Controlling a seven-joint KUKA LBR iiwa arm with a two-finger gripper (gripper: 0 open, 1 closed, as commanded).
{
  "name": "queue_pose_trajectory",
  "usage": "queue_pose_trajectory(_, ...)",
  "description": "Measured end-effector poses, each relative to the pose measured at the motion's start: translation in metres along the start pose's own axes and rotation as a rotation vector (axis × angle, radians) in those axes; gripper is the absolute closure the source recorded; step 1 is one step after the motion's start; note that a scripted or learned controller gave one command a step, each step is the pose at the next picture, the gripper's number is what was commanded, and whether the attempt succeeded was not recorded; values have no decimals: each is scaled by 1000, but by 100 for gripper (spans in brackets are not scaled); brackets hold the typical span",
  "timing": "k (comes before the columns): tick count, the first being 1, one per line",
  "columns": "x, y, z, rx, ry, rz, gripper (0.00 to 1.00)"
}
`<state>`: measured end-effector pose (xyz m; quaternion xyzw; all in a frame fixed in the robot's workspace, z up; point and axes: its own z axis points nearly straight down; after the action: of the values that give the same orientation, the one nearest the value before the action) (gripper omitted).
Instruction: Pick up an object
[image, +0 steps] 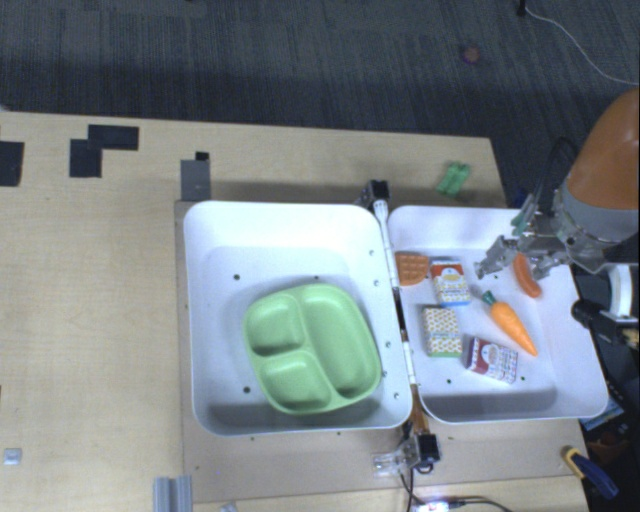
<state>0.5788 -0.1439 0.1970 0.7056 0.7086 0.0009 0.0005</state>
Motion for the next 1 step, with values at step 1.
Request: queue_pose_trajectory(1,-11,27,98,-11,-4,3,0)
